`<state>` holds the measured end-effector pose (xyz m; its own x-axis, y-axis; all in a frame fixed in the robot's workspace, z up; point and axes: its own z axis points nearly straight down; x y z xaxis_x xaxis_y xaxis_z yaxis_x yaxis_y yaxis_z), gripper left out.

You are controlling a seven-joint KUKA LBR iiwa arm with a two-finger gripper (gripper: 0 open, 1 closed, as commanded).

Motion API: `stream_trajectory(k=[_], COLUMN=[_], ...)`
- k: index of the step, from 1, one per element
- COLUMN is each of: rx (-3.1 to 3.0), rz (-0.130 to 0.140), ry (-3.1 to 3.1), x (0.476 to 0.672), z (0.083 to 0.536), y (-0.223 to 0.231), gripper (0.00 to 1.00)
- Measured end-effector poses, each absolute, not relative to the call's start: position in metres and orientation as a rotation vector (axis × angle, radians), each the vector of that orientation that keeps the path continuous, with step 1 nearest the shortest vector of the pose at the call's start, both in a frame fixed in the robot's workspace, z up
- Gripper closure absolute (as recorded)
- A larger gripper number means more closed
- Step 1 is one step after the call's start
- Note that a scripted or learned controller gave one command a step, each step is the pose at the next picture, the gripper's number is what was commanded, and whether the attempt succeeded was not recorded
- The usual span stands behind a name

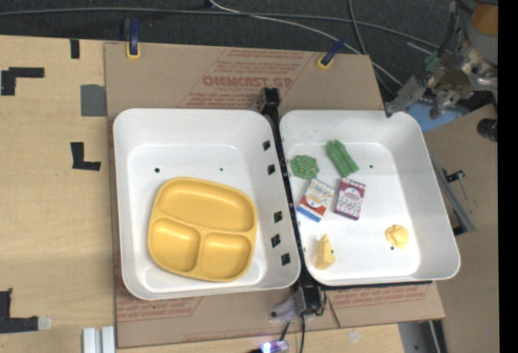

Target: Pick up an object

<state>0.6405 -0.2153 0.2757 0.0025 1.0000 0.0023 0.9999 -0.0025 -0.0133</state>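
While the pincer [453,84] is hanging above and outside the far right corner of the right bin [421,262], whether it is spread or pressed together cannot be told, because that part of the arm is blurred. Nothing is showing between its tips, so the pick is judged not yet begun.

Taking the right bin as the landmark, the candidates are lying as follows. A green ridged piece [341,157] is sitting nearest the bin's far wall, tilted. A round green piece [304,167] is resting just beside it, toward the bin's left wall. Two small printed cards [350,199] and [316,199] are lying flat near the bin's middle, close together. A small yellow piece [396,236] is lying toward the bin's near right corner, well apart from the rest. Another yellow piece [324,253] is sitting against the bin's near left corner.

For a clean grasp, the operator program is best choosing a target with free room on both sides. The yellow piece near the right corner is judged the safest, being isolated. The flat cards are likely offering little edge to pinch. Descend vertically, centred over the target, tips clear of the bin wall.

Left of the right bin, a second bin [129,133] is holding a yellow divided tray [202,227]. Both bins are standing on the table [48,206].
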Motion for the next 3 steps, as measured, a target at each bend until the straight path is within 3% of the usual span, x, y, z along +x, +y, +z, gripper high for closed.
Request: stream_trajectory(k=[1, 2, 3], rx=[-2.22, -2.218, -2.218], rz=[0.002, 0.007, 0.007], ry=[-2.223, -2.22, -2.22], x=[0.643, 0.634, 0.639], z=[0.284, 0.236, 0.188], y=[-0.215, -0.212, -0.218], gripper=[0.0, 0.0, 0.0])
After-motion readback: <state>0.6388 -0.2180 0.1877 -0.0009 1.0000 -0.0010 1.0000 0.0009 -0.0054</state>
